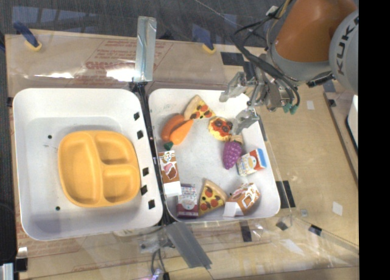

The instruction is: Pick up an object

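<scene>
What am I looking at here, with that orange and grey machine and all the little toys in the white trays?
This is one picture from a camera fixed above a bench, looking down at a slant. The grey and orange machine is a robot arm reaching in from the right. At its tip is a gripper with two fingers, open and holding nothing, hovering over the far corner of the right bin. That bin holds toy food: a carrot, two pizza slices, grapes and some small cartons. The left bin holds a yellow divided plate. The arm's job is to pick up one object.
</scene>
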Tool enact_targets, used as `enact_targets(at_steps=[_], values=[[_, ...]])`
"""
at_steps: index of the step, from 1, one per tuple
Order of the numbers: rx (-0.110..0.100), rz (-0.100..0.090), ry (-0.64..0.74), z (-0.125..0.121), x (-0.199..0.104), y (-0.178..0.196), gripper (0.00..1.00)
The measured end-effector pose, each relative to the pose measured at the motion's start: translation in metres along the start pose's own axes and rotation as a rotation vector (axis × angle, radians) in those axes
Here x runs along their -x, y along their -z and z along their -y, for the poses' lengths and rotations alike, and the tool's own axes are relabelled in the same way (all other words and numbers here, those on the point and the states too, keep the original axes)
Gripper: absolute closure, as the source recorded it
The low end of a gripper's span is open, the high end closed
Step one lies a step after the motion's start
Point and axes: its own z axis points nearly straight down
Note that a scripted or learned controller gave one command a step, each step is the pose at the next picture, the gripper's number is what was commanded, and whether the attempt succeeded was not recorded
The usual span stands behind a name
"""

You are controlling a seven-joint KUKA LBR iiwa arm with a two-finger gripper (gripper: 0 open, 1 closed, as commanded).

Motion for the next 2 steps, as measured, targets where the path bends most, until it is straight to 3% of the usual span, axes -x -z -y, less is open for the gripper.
enact_targets(at_steps=[1,2], values=[[0.006,-0.011,0.047,-0.05,0.017,-0.166,0.0],[0.001,0.005,-0.1,-0.061,0.029,-0.169,0.0]])
